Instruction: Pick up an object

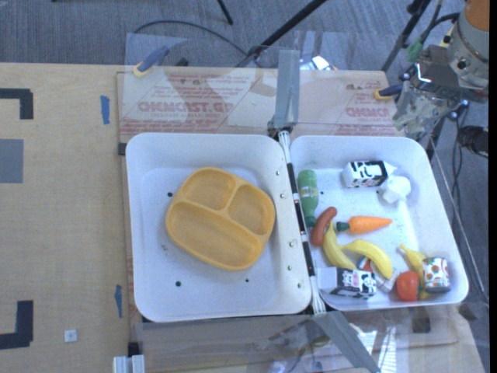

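Orange and smooth, the tapered plastic carrot (369, 224) with a green stub lies near the middle of the right shallow white bin (443, 208). Around the carrot: a green plastic bottle (308, 191) and red sausage (323, 225) beside it, two curved yellow bananas (353, 250) just below it, a black-and-white cow-print carton (365, 173) above it. Up beyond the carton, off the bin's far corner, the grey arm's tool (423, 103) hangs above the counter; its opening cannot be made out.
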### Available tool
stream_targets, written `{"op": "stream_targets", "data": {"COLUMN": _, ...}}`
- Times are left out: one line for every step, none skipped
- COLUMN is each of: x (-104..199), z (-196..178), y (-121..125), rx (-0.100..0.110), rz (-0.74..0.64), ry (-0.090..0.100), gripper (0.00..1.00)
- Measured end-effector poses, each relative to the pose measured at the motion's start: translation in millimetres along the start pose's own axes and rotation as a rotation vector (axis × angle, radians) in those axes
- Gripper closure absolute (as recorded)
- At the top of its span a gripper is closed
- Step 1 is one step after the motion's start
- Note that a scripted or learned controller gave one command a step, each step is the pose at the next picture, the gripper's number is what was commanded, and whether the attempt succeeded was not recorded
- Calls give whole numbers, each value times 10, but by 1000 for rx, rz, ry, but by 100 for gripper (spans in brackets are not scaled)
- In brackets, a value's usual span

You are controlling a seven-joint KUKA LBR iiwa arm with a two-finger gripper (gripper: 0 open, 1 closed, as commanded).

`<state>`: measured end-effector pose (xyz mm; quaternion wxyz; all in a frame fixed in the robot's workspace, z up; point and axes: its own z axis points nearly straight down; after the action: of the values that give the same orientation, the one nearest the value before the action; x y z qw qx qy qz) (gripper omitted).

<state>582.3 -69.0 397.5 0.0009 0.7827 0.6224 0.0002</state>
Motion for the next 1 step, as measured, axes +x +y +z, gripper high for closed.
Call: {"op": "stream_targets", "data": {"x": 1, "z": 1, "y": 0, "rx": 0, "rz": 0, "ry": 0, "gripper": 0}}
